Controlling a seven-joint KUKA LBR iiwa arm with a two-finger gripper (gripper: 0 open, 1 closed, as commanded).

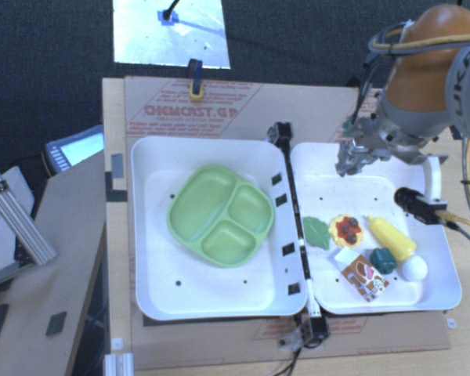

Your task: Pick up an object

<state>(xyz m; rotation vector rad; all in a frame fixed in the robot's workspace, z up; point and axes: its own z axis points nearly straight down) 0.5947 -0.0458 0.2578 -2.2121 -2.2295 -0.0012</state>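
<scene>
We read "CHEMCAST GP", we think, on the board (192,110); can't tell the hand's (351,163) state above the right bin (446,288).

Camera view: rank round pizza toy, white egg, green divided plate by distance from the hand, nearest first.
From the hand:
1. Round pizza toy, right bin, just below the hand.
2. White egg, right bin's near right corner.
3. Green divided plate, left bin, across the divider.
</scene>
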